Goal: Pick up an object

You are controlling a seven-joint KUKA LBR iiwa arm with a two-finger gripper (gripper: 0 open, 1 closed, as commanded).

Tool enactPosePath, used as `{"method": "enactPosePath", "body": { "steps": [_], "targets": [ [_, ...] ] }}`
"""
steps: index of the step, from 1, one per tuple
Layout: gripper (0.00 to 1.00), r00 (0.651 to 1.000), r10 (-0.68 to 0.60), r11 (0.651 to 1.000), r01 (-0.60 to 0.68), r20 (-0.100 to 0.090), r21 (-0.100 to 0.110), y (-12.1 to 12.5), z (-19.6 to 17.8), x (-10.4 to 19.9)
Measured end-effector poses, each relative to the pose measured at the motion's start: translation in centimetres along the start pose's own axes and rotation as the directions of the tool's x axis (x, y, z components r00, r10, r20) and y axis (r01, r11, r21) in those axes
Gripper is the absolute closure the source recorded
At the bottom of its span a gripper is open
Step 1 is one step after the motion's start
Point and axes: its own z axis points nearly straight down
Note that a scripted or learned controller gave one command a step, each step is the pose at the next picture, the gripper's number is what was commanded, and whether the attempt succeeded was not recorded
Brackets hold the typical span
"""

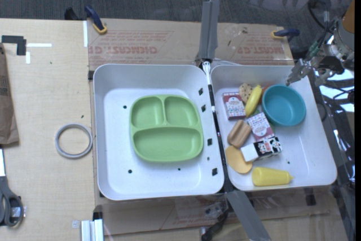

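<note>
The right bin holds a pile of toy food. A teal bowl sits at its back, with a yellow banana and a cookie to its left. Below them lie a red carton, a brown bun, a pink packet, a black-and-white milk carton, an orange slice and a yellow block. My gripper hangs over the bin's back right corner, just above and right of the bowl, with nothing seen in it.
The left bin holds a green divided plate. A tape ring lies on the bench to the left. A grey divider stands behind the bins. Cables and arm parts crowd the right edge.
</note>
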Motion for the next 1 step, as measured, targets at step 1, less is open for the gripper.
{"method": "enactPosePath", "body": {
  "steps": [1],
  "targets": [
    [0.00,0.991,-0.134,0.991,0.134,0.001,-0.004,3.32,13.51,1.88]
  ]
}}
